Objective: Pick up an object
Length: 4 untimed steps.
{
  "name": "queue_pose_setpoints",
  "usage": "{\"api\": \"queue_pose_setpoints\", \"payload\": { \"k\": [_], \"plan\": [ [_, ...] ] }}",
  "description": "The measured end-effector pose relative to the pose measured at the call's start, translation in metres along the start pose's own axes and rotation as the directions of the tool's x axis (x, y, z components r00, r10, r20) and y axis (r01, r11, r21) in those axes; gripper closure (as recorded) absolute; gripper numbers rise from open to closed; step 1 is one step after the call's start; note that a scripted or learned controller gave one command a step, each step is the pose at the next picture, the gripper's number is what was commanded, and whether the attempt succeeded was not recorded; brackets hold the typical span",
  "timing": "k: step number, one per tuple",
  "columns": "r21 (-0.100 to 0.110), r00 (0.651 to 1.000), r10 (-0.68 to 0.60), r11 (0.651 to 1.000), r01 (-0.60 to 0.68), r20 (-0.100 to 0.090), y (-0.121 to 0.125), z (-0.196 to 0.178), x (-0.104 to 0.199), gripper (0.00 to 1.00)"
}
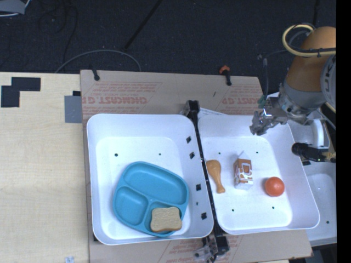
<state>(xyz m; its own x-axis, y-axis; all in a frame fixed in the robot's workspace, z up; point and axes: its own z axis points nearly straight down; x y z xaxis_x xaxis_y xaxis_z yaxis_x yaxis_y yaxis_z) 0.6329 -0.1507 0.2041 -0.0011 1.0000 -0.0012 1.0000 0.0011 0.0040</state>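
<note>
Hovering over the far right corner of the right shallow white plastic bin (299, 163), the hand (260, 126) grips nothing; whether it is apart or together I cannot tell. In that bin lie 3 things: a tan chicken-drumstick toy (215, 175), a small brown-and-white carton (243, 172) whose label is too blurred to read, and a round red tomato-like ball (274, 186). In the left bin (101, 147) a blue divided plastic plate (145, 193) carries a tan bread slice (165, 219). Mirrored red lettering on the cardboard sheet (164, 95) is unreadable.
</note>
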Motion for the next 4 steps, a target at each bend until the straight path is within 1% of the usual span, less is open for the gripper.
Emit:
{"api": "queue_pose_setpoints", "payload": {
  "k": [1,2,3,4],
  "plan": [
    [0.005,1.0,-0.002,1.0,0.002,-0.001,0.0,-0.003,0.0,1.0],
    [0.008,1.0,-0.002,1.0,0.002,-0.003,-0.017,-0.014,0.042,1.0],
    [0.01,1.0,-0.002,1.0,0.002,-0.003,-0.039,-0.006,0.095,1.0],
    [0.01,1.0,-0.001,1.0,0.002,-0.003,-0.068,-0.006,0.14,1.0]
  ]
}}
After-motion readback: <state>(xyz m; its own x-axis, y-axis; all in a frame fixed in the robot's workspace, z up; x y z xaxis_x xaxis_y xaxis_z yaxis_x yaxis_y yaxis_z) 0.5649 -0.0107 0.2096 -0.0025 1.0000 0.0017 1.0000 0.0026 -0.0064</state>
